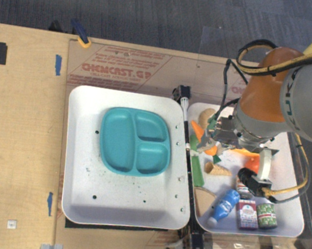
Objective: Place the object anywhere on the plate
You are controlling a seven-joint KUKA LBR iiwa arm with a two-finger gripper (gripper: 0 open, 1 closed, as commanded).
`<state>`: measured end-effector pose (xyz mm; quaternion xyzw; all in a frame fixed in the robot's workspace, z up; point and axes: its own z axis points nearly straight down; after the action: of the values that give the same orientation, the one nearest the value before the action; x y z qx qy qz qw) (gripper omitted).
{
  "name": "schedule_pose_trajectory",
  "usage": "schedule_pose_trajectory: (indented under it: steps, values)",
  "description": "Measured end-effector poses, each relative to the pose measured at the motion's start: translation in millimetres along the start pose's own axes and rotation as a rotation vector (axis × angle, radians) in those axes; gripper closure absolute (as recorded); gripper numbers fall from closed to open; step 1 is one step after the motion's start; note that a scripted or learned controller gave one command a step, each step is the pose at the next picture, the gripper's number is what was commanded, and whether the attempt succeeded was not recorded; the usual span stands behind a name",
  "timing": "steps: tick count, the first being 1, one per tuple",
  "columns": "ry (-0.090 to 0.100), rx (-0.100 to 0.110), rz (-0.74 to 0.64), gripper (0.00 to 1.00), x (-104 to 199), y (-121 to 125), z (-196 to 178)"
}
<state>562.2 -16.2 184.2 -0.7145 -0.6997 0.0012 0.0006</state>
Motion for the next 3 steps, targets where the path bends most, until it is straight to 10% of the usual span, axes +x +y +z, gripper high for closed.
schedule_pose_trajectory:
  steps: [3]
  values:
    - [0.006, -0.004, 0.289, 1.0, 247, 37, -42]
